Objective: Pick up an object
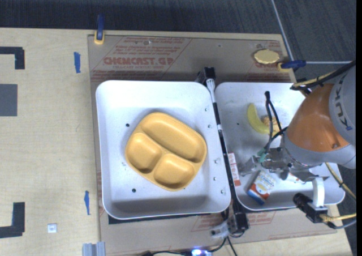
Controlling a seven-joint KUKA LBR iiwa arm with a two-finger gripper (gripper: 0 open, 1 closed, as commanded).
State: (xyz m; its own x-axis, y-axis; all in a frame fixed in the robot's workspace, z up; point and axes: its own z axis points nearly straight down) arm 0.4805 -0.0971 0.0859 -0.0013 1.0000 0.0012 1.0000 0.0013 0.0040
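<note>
In the right bin (236, 101) a small white, orange and blue carton (261, 187) lies near the front wall. Toward the back of the same bin lies a yellow banana-shaped piece (257, 119). My gripper (264, 162) hangs low over the right bin, just above and behind the carton, with nothing visibly held. The grey arm with its orange band (317, 127) covers the bin's right half. A large yellow three-compartment tray (165, 150) rests upside down in the middle of the left bin (113, 136).
A black divider rail (218, 130) runs between the two bins. A black cable (271, 113) loops over the banana piece. A tan round disc (267, 56) sits on the cardboard behind the right bin. The bench to the left is bare wood.
</note>
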